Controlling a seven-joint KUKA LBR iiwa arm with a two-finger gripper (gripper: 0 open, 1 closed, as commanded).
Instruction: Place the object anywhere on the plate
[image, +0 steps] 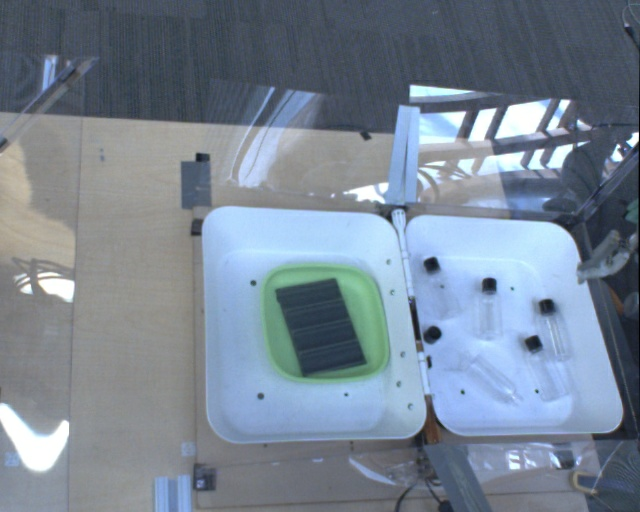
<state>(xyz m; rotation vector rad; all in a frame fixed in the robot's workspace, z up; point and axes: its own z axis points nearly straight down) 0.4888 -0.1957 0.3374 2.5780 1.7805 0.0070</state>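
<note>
A pale wooden tabletop (110, 330) is seen under a sheet of clear, reflecting glazing. On it two white bins are set side by side: the left bin (230, 400) and the right bin (590, 400), touching along their inner rims.

In the middle of the left bin a green plate (272, 330) is laid, and on it a dark grey ribbed block (320, 327) lies flat, slightly turned, wholly inside the plate's rim. If the block is the task's object, the task is judged done.

In the right bin several clear vials with black caps are scattered, among them a far vial (488, 300) and a right vial (550, 325); two black caps (431, 265) near the bin's left wall may be loose.

At the right edge, beside the right bin's far right corner, a pale part that is taken to be the gripper (603, 262) is seen; whether it is open or closed cannot be told, and nothing is seen held in it.

Should a vial be meant instead, trouble is to be expected: the glass is clear and hard to locate, round bodies may roll or slip, and the block leaves little bare plate.

No brand, label or writing can be read.
</note>
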